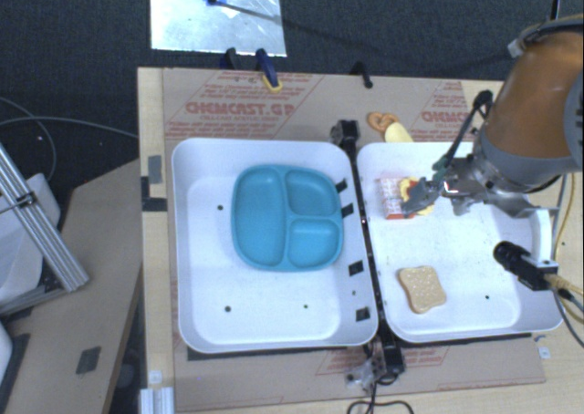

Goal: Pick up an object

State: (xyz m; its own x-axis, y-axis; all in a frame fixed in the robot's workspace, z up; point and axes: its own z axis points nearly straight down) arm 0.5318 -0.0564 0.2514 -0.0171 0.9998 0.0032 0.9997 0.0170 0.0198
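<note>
A: We see the blue divided plate point(286, 218) in the left bin point(196, 303).

B: Right of that plate, our gripper point(422, 197) sits over a red-and-white packet point(393, 195); we cannot tell its finger state. The toast slice point(422, 288) lies lower right.

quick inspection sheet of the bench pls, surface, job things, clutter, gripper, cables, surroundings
surface: cardboard-covered bench bearing left bin and right bin
job's things: blue divided plate in left bin; bread slice and red-white packet in right bin
clutter: yellow item and pretzel-like piece behind right bin
grippers: gripper over the packet's right edge
cables: black cable on floor
surroundings: dark carpet, metal sheet
</note>
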